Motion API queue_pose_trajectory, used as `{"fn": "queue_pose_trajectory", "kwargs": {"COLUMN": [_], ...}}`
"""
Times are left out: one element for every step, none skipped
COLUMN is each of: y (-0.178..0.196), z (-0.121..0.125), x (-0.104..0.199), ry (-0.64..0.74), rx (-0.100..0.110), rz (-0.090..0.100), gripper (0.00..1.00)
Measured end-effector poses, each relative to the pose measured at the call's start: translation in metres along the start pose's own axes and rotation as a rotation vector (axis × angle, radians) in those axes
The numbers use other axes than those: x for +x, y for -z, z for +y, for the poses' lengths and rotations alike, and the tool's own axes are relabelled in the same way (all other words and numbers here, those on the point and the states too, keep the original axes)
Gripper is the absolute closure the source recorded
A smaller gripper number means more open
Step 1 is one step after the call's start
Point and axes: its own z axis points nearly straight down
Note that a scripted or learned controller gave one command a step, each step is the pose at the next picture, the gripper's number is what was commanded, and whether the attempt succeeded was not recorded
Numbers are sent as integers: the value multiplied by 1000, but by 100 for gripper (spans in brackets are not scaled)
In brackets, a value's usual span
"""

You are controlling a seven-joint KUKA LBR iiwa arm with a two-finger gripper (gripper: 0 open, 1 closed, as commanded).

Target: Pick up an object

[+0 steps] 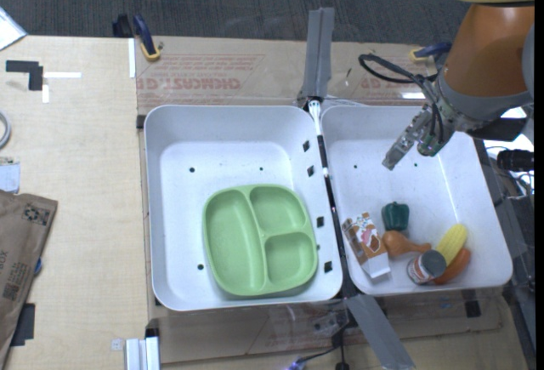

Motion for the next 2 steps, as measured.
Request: {"fn": "queue_pose_trajectory", "kwargs": {"y": [-35, -22], "z": [-63, -1], "x": [36, 44], "ry": [-104, -366], "rx": [0, 1], "rz": [2, 0], "gripper": [100, 100]}}
